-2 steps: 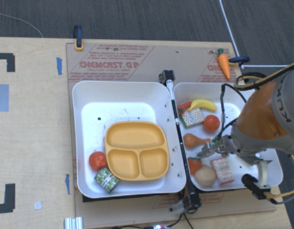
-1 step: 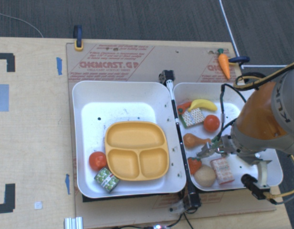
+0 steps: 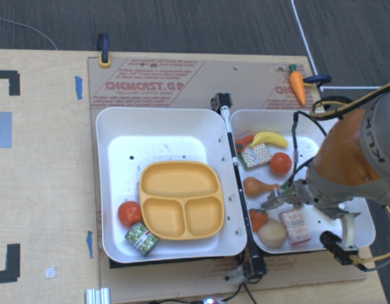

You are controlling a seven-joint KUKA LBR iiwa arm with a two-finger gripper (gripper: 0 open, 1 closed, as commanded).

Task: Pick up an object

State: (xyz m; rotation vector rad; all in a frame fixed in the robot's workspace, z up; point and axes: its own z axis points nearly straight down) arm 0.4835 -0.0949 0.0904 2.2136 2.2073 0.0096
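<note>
Across the bench's left bin (image 3: 113,170) a yellow tray (image 3: 181,199) is sitting untouched, while in the right bin (image 3: 366,233) I am seeing my gripper (image 3: 275,198) hovering apart, gripping nothing, beside the drumstick (image 3: 258,185), pick not yet done.

The wooden bench (image 3: 37,189) carries a brown protective sheet (image 3: 150,81) printed in red. On that sheet two white bins sit side by side and touching: the left bin (image 3: 109,170) and the right bin (image 3: 366,230). A toy carrot (image 3: 297,86) lies on the sheet's far right corner.
</note>
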